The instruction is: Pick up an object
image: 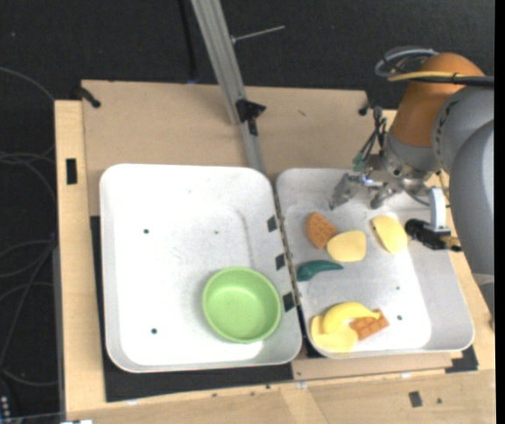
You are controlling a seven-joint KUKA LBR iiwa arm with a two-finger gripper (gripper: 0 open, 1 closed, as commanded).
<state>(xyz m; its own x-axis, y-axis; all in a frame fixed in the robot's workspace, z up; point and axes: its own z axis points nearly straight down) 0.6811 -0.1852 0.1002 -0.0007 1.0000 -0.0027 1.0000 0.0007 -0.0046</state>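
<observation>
1. Dark floor all around, with a tan wooden bench (182,122) in the middle carrying two shallow white bins side by side; a grey metal pole (226,69) slants in from the far edge.
2. Left bin (164,228) has just one thing in it: a round lime-green plastic bowl (242,304), sitting near its front right corner.
3. Right bin (411,325) is the busy one. An orange waffle-textured piece (320,230) lies by its left wall, a pale yellow rounded chunk (347,246) just beside it, and a yellow oblong piece (389,233) further right.
4. A small dark teal curved object (318,269) rests at the left wall, mid-bin.
5. At the front edge there's a yellow banana-like lump (339,327) with a small orange piece (369,326) touching it.
6. The two-finger metal gripper (366,188) hangs over the bin's far edge, fingers spread, with nothing between them.
</observation>
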